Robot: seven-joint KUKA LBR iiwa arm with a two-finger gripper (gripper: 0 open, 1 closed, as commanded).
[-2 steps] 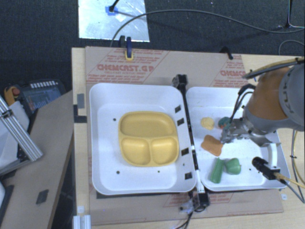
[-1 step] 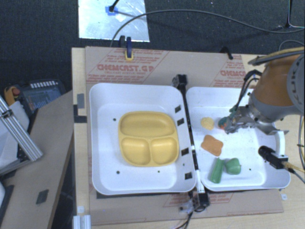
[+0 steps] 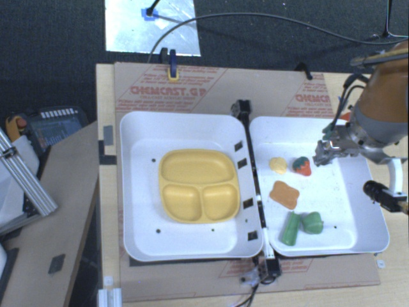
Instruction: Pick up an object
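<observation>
At the near edge of the desk (image 3: pixel 108 171), a small black clamp (image 3: pixel 268 270) sits where the two bins meet. Just beyond it, in the right bin (image 3: pixel 364 235), lie the objects to pick. A green cylinder (image 3: pixel 291 228) and a green pepper-like piece (image 3: pixel 312 222) lie side by side, touching or nearly so, near the bin's front wall. Just behind them is an orange, bread-shaped piece (image 3: pixel 284 194), lying apart from the green pair. Farther back sit a small yellow piece (image 3: pixel 278 165) and, just beside it to the right, a red piece with a green top (image 3: pixel 301 165).

The end effector (image 3: pixel 318 155) hangs just to the right of the red piece, close to it, at the end of the grey arm with its orange band (image 3: pixel 390 91) reaching in from the right. Whether its fingers are spread or closed cannot be told from this angle; nothing is seen between them.

The left bin (image 3: pixel 137 139) holds a yellow three-compartment tray (image 3: pixel 198 185), set flat near its middle. Both bins rest on a board printed with red lettering (image 3: pixel 167 90). Beyond the board, a shiny metal sheet (image 3: pixel 152 16) lies on the dark floor.
</observation>
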